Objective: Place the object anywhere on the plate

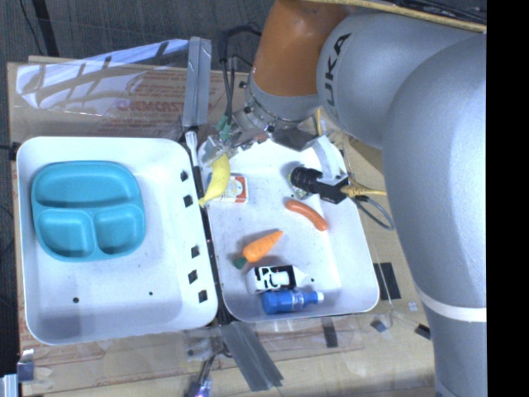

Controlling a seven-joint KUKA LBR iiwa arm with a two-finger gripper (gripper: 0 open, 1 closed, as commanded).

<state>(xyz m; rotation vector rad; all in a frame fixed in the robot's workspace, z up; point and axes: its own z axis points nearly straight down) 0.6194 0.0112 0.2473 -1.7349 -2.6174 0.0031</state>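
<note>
- Arm (388, 98), grey with an orange band: reaching in from the right and covering the upper right of the scene, its wrist bearing down over the far left corner of the right bin.
- Left bin (157, 263), white and shallow: sitting beside the right bin and carrying the plate in its far left part.
- Right bin (347, 255), white and shallow: carrying all the loose items.
- Plate (87, 209), blue, with three compartments: lying flat with nothing resting on it.
- Gripper (225, 143): hanging directly above the banana; whether its grasp is wide or closed cannot be told from this angle, and nothing is showing between its tips.
- Banana (218, 179), yellow: lying in the right bin against the wall shared with the left bin, just beside a small white and red packet (238, 188).
- Carrot (260, 246), orange: lying mid-bin at a slant.
- Blue bottle (289, 301): lying on its side at the near edge, just below a black and white box (274, 276).
- Sausage (306, 213), reddish: lying near a black fitting (318, 182) on the arm.
</note>
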